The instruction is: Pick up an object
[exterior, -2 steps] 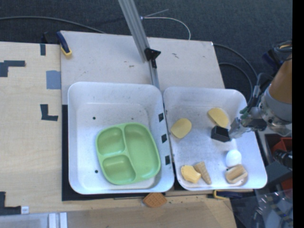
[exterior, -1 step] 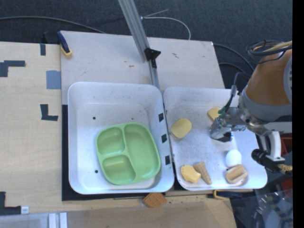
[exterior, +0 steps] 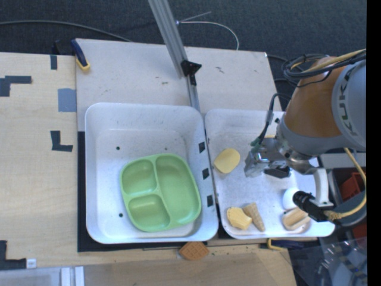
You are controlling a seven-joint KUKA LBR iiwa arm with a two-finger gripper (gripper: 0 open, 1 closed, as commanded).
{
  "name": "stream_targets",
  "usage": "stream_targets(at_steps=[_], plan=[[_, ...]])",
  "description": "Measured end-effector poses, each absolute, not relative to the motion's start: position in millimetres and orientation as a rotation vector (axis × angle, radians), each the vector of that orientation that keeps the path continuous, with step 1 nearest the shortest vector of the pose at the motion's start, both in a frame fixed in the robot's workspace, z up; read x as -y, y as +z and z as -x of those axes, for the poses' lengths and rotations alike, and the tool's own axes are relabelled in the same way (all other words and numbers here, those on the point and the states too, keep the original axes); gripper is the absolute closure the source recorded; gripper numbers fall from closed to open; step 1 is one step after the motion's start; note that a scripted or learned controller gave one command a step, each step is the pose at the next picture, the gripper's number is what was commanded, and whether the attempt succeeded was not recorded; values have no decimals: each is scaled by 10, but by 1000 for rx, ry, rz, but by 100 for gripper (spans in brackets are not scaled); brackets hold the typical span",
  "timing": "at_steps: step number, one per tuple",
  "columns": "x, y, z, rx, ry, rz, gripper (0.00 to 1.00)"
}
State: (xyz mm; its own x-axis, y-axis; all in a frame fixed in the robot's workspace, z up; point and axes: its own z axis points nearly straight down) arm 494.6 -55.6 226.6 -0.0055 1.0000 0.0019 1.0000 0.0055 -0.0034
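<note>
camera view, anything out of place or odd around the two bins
One thing: a brown waffle-like piece lies outside both bins, on the bench just below the left bin. The other food items sit inside the right bin.

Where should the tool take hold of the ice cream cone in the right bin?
Probably across the cone at its wider upper part, from straight above. It lies flat, tapering toward the bin's near wall, with a yellow piece close on its left, so a side approach looks crowded.

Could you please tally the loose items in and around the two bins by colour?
Green: 1, divided plate
Yellow: 2, round piece, chunk
Tan or brown: 3, cone, bread roll, waffle piece outside the bins
Total: 6
</note>
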Motion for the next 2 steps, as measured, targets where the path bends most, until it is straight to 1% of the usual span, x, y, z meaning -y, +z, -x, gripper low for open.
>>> stream_targets(at_steps=[1,2], plan=[[-18,2284,-4903,2227,1,2210,100],[-601,2183,-4952,2228,3,2210,100]])
